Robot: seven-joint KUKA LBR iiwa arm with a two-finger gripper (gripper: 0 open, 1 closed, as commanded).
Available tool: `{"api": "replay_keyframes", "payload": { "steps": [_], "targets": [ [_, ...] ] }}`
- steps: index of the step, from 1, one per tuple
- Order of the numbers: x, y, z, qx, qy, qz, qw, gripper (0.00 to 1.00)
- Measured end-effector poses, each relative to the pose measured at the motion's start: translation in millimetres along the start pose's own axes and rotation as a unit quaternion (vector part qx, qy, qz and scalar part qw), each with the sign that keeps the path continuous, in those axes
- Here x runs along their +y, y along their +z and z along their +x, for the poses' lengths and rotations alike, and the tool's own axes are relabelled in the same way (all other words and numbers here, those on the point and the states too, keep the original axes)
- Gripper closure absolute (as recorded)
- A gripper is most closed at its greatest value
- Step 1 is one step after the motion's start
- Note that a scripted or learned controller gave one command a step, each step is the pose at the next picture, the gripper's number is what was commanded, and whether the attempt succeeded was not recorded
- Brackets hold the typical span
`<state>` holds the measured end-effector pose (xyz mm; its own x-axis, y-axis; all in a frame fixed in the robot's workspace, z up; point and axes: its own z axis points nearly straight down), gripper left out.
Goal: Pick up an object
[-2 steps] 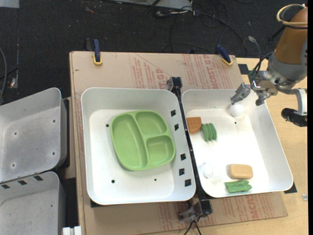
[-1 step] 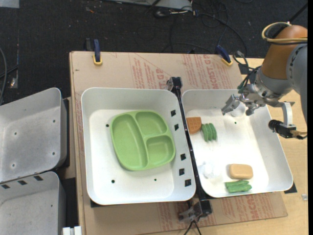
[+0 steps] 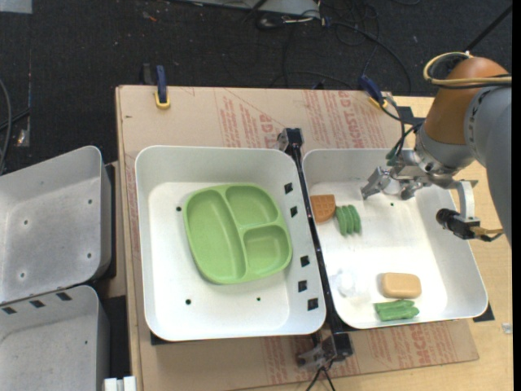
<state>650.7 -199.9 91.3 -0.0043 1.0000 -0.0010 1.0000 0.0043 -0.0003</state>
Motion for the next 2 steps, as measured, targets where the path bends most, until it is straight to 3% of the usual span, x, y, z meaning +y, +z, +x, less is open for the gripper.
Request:
{"api": "replay_keyframes", "payload": {
  "steps": [1,2],
  "targets": [
    [-2.2,-9.5,-0.3,0.001,0.0,0.005,1.0,1.0],
    [-6.1,-62.3,-9.2,-0.001,0.003,-0.002,1.0,1.0]
  ]
}}
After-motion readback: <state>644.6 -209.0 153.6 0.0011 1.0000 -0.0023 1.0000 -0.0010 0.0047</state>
